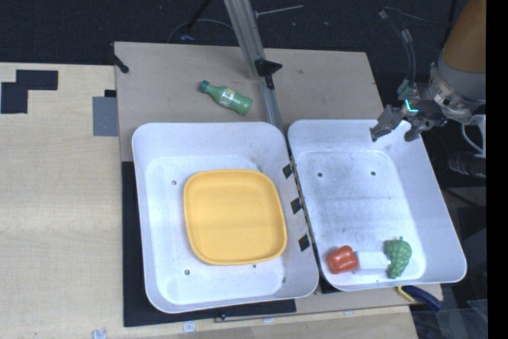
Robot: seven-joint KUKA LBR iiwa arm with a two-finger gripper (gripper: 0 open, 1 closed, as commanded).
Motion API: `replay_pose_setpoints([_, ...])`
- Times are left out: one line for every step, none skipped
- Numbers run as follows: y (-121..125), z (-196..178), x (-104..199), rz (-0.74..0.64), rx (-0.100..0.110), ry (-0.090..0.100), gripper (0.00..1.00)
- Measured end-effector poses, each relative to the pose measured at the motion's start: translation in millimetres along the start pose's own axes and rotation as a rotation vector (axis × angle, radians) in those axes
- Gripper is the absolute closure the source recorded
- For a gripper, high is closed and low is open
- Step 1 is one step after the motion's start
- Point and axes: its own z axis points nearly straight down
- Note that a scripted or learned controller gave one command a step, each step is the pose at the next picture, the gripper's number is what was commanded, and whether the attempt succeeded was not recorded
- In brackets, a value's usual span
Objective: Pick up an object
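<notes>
A small red-orange plastic pepper (342, 259) and a green broccoli-like toy (398, 256) lie near each other at the near edge of the right white bin (361, 186), well apart from the pincer (401, 127), which hangs spread and holding nothing over that bin's far right corner. A square yellow plate (234, 215) fills the left white bin (159, 163). Farther off, a green bottle (226, 97) lies on the surface (325, 83).
</notes>
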Motion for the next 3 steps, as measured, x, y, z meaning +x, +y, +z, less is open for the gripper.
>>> replay_pose_setpoints([0,0,0,0.0,0.0,0.0,0.0])
replay_pose_setpoints([0,50,-9,0.0,0.004,0.001,0.0])
replay_pose_setpoints([-5,94,-12,0.0,0.003,0.001,0.0])
